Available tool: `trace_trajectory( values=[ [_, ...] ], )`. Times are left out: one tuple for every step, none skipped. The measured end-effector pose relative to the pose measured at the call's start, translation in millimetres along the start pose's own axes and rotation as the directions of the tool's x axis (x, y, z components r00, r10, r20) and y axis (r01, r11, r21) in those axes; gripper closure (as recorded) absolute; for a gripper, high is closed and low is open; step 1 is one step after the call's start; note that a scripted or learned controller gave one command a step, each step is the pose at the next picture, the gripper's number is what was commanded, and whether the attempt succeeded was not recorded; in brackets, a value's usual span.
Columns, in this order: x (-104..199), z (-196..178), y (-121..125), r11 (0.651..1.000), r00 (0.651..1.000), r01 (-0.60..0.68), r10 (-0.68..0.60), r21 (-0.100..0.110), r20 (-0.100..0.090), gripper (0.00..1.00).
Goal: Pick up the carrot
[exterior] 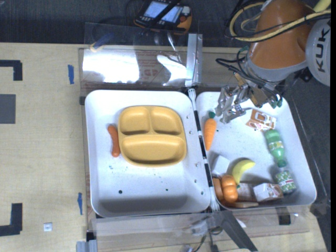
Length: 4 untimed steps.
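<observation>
"KU" in black on the white arm casing (321,46), top right corner, rest cut off by frame edge. Pendant (161,13) screen beyond the bins: lit, txt too small to read. Packets in right bin: print illegible.

Divided plate (152,135) in left bin (100,182), sausage (114,140) at its left; carrot (209,133) at right bin (302,156) left wall, gripper (231,108) just behind-right.

2 bins (100,140), 1 carrot (209,133), 1 tray (152,135)
</observation>
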<state>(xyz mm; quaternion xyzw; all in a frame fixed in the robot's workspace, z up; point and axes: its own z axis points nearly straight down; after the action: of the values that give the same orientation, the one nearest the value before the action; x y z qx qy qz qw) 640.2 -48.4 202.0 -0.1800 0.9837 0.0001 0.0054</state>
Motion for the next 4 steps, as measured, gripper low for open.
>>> trace_trajectory(
  values=[
    [4, 4, 38, 0.988, 0.988, 0.155, -0.155, -0.005, -0.007, 1.00],
    [10, 16, 42, 0.960, 0.960, 0.281, -0.281, -0.006, -0.008, 1.00],
    [-4, -7, 70, 0.901, 0.901, 0.433, -0.433, -0.002, 0.001, 1.00],
    [-5, -15, 67, 0.858, 0.858, 0.513, -0.513, -0.002, 0.001, 1.00]
  ],
)
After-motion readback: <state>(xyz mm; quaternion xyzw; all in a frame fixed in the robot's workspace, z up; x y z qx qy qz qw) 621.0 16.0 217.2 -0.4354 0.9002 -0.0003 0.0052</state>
